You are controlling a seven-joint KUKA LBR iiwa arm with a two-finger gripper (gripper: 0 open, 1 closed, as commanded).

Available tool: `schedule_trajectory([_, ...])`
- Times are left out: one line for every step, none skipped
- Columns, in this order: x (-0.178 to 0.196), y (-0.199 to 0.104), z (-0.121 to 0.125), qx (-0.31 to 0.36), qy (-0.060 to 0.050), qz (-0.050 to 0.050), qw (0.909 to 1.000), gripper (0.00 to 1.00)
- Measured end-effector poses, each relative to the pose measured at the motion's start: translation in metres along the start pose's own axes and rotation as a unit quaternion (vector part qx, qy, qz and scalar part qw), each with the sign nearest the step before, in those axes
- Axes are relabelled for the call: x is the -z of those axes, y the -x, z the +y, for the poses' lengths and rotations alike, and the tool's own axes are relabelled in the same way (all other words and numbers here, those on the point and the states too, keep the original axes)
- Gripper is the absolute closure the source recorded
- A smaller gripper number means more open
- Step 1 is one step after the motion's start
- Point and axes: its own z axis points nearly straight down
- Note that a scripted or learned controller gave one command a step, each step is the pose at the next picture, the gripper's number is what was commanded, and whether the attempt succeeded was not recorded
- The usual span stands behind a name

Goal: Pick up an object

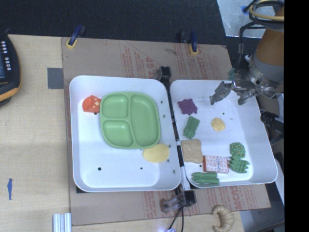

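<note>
Two shallow white bins sit side by side; the left white bin (87, 173) bears a large green three-compartment plastic plate (130, 119), and the right white bin (260, 144) carries the small pieces. The two-finger gripper (231, 94) hangs over the upper part of the right bin with its fingers spread wide and nothing between them.

Nearest below it lies the small pale-yellow rounded toy piece (218, 124), lying alone on bare white floor, well apart from its neighbours. I judge it the easiest target: come straight down with the open fingers straddling it evenly, close only once the tips are near the bin floor, and lift vertically. Its rounded, smooth-looking form may squirt out sideways if the fingers close off-centre.

Ranked downward in size, the other candidates in that bin are a tan toast-like slab (192, 151), a dark-green leafy piece (237, 157), a green ridged stick (191, 127) and a purple star-shaped piece (187, 106).
</note>
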Motion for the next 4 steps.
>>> schedule_trajectory([-0.135,-0.03,0.013,0.002,-0.006,0.001,1.0,0.0])
schedule_trajectory([-0.15,-0.024,0.068,0.001,0.003,0.0,1.0,0.0])
schedule_trajectory([-0.137,-0.023,0.067,0.002,0.002,0.0,1.0,1.0])
schedule_trajectory([-0.137,-0.023,0.066,0.002,0.001,0.0,1.0,0.0])
